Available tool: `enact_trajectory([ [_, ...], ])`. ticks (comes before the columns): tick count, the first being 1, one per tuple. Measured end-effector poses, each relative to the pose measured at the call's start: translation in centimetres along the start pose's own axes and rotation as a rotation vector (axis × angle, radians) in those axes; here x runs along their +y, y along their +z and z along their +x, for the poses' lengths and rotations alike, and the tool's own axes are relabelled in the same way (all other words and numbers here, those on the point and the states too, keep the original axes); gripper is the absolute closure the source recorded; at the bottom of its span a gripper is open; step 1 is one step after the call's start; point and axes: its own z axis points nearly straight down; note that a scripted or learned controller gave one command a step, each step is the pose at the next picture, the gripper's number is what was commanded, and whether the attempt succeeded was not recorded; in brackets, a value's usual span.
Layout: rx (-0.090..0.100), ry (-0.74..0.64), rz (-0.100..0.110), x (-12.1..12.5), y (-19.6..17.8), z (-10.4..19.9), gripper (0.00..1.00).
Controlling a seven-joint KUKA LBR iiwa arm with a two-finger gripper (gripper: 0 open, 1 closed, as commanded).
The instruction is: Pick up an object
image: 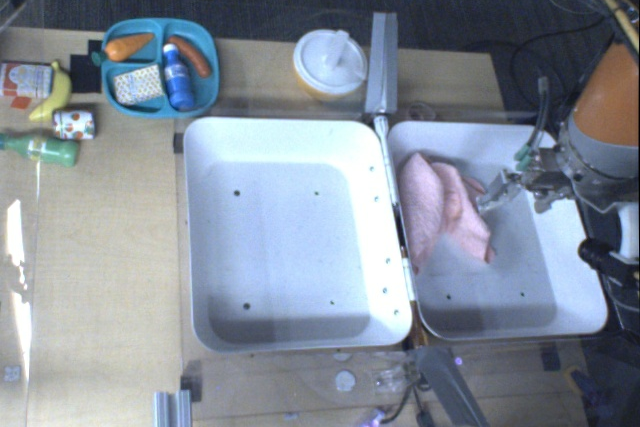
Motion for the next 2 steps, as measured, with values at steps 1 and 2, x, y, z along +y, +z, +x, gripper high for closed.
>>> enact_trajectory([
  [1, -0.001, -0.074, -0.004, 0.6, 13.5, -2.4, 0.00],
  [2, -0.004, -0.173, -0.013, 1.2, 13.8, 0.3, 0.00],
])
